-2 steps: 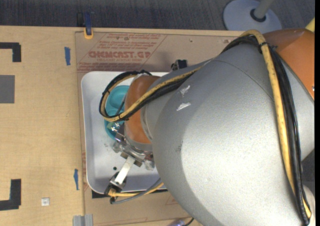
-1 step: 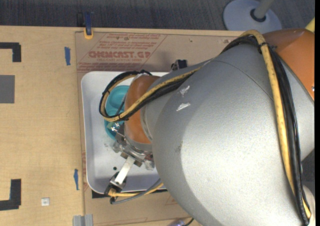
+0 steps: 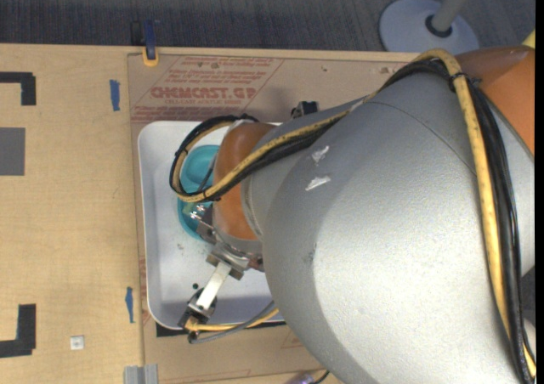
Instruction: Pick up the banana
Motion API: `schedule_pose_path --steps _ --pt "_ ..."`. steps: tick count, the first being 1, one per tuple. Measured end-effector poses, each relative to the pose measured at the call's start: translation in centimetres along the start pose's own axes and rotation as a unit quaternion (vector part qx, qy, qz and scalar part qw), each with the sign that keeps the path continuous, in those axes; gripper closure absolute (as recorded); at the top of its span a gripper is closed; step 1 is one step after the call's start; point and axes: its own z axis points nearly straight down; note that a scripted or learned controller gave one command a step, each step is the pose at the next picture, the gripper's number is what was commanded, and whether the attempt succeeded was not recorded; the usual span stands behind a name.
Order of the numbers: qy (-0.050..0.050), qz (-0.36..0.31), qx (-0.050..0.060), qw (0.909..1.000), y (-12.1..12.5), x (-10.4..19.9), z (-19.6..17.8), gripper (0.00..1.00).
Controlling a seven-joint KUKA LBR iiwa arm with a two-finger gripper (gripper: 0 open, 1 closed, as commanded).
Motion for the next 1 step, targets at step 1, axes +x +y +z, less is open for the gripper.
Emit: schedule_pose_path --steps 1 --pt "0.000 0.000 0.000 1.0000 -0.01 0.00 0.01 0.00"
